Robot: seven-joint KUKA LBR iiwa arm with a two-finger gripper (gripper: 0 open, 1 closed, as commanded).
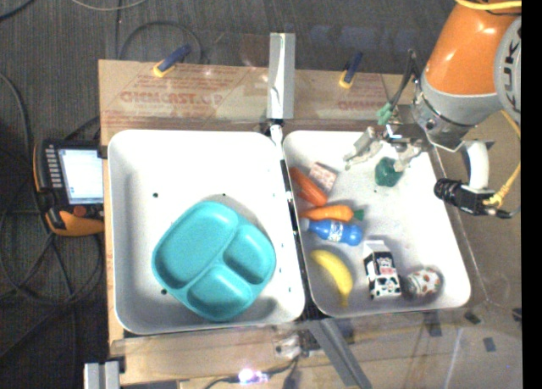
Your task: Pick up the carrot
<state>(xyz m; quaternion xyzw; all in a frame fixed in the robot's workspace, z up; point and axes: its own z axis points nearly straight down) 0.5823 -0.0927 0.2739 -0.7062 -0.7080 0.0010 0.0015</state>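
I see the two-finger gripper (383, 146) hanging over the far end of the right white bin (449, 247), its fingers spread and holding nothing, just above a small dark green object (388, 174). The orange carrot with a green tip (330, 213) lies near the bin's left wall, touching the blue bottle (334, 231), with a yellow banana (333, 271) nearer me. A teal divided plate (216, 259) sits in the left white bin (135, 175).
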